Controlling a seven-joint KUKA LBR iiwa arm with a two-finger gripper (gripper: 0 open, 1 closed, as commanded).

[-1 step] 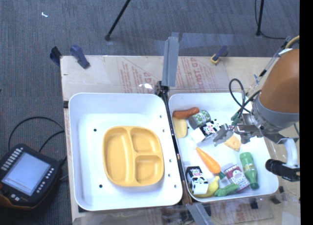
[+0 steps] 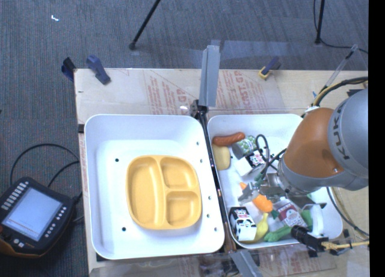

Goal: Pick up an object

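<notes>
One gripper [image 2: 255, 190] low over the right bin's [image 2: 283, 119] middle, finger state impossible to tell, orange toy [image 2: 262, 203] just toward the near edge, touching or nearly so.

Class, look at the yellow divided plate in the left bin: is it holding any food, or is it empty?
Empty. All three compartments of the yellow plate show bare yellow; the toy foods, such as the sausage, lie in the right bin.
</notes>
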